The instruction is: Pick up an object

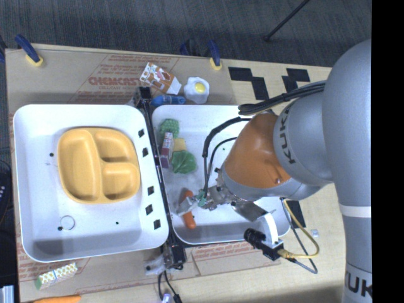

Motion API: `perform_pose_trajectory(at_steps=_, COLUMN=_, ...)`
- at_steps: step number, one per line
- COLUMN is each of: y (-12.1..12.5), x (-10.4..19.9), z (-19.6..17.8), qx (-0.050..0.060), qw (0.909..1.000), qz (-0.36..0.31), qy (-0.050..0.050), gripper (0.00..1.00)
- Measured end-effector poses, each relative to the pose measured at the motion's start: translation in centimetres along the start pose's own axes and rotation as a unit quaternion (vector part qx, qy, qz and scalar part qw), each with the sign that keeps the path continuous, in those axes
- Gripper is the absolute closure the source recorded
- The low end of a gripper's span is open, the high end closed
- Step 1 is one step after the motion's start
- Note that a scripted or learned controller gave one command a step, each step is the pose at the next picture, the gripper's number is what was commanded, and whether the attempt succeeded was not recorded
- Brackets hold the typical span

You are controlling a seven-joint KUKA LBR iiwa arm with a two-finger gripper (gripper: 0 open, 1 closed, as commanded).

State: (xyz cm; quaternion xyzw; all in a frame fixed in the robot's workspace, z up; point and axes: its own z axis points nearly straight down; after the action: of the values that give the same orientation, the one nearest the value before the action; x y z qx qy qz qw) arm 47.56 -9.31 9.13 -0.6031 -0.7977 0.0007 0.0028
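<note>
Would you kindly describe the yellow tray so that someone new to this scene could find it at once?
Start with the left white bin, the one farther from the grey arm. Lying flat in its middle is the yellow tray, a rounded plate split into three compartments. It is far larger than the small food items heaped in the right bin, and the only yellow thing in its own bin.

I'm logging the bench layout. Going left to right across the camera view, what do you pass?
Yellow divided plastic tray in the left white bin → green leafy toy vegetable in the right white bin → orange band of the arm → grey arm body.
</note>
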Motion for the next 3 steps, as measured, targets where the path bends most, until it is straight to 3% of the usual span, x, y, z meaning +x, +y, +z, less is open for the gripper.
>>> perform_pose_trajectory(at_steps=2, y=0.00, x=0.00, z=0.00, qx=0.000, qw=1.0000, qz=0.000, qy=0.000, gripper=0.00)
perform_pose_trajectory(at_steps=3, y=-0.09, x=-0.41, z=0.00, qx=-0.002, qw=0.9986, qz=0.052, qy=-0.001, gripper=0.00)
